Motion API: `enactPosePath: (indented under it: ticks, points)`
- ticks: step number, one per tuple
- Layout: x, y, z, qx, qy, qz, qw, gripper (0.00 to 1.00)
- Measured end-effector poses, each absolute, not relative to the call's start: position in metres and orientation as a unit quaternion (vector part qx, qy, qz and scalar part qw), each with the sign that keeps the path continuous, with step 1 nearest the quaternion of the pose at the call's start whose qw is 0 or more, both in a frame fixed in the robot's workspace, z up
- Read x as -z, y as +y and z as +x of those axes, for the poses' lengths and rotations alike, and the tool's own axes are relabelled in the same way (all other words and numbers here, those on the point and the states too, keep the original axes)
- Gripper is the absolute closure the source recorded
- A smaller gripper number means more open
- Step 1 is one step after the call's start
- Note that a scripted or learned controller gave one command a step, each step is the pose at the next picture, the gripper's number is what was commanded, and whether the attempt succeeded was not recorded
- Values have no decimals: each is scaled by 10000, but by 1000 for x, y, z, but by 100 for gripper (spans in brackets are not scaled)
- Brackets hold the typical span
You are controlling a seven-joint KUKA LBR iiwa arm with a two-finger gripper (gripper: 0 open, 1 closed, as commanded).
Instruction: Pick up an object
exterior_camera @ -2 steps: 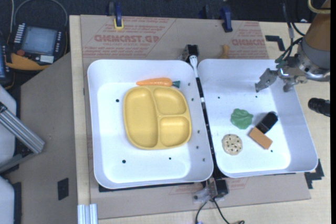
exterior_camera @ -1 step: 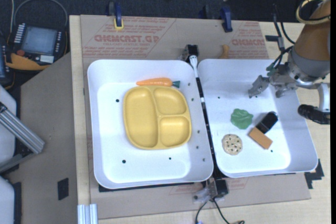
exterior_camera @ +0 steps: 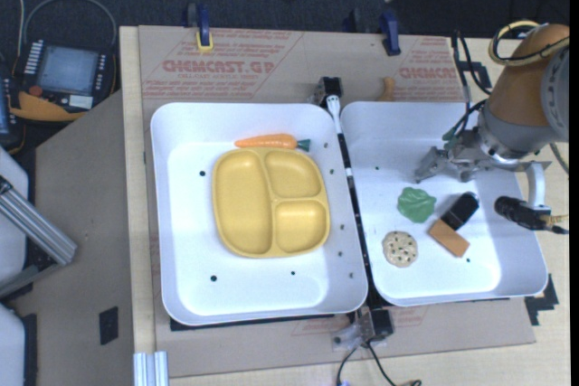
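Note:
My gripper (exterior_camera: 442, 163) hangs low over the back of the right bin (exterior_camera: 389, 136), reaching in from the right on the grey arm with the orange band. Its fingers stand open with nothing between them. Just in front of it lies a green leafy toy (exterior_camera: 416, 203). To the right of that are a black block (exterior_camera: 460, 211) and a tan block (exterior_camera: 449, 239), touching each other. A round cookie (exterior_camera: 399, 248) rests near the bin's front. All of these lie apart from the gripper.
The left bin (exterior_camera: 181, 221) holds a yellow divided plate (exterior_camera: 270, 199) and an orange carrot (exterior_camera: 267, 141) behind it. A raised rim between the two bins runs front to back. A black cable fitting (exterior_camera: 517, 211) sits at the right bin's right side.

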State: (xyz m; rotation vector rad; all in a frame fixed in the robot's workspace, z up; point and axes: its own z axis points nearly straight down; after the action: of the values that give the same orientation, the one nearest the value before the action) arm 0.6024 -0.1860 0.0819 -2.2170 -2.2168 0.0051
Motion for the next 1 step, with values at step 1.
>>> enactPosePath:
  ticks: [1]
  points:
    - [-97,-187,605,1,-7072,-7070,-9,100]
